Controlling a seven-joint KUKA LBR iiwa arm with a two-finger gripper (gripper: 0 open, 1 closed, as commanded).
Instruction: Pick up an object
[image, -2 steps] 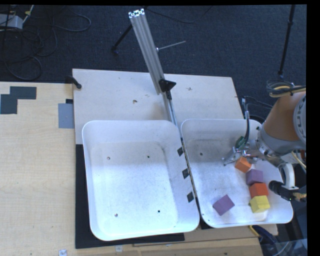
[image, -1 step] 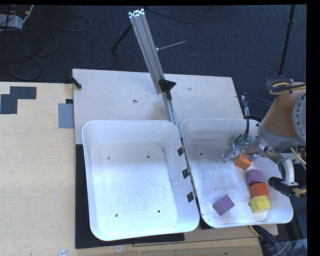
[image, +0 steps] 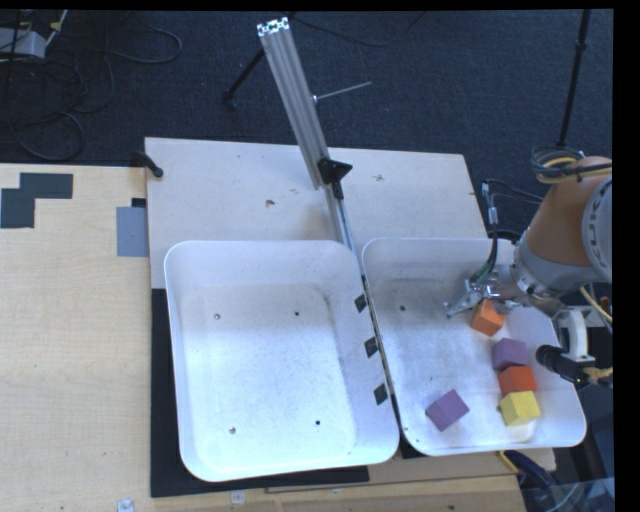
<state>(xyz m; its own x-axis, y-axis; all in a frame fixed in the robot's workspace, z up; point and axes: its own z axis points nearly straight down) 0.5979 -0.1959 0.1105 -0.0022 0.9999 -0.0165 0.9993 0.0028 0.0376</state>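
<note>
Reaching in from the right, the grey arm (image: 565, 225) with its orange band hangs low over the right bin (image: 420, 270), its jaws (image: 478, 302) down near the bin floor at the far right side. An orange block (image: 487, 318) sits right at the jaws, touching or just under them. Whether the block is actually clamped cannot be told from this slanted view, nor how far apart the jaws stand. The arm is likely placed this way because the orange block is the topmost of the cluster and the easiest to approach without nudging the others.

Just nearer the camera lie a purple block (image: 510, 353), a red-orange block (image: 517, 379) and a yellow block (image: 520, 407), packed closely in a line along the bin's right wall. A second purple block (image: 447, 409) lies apart, toward the bin's near middle. The left bin (image: 190, 290) sits beside it on the worktop (image: 230, 190), separated by a shared rim.

My judgement: the pick is at the grasp stage, not yet proven.
</note>
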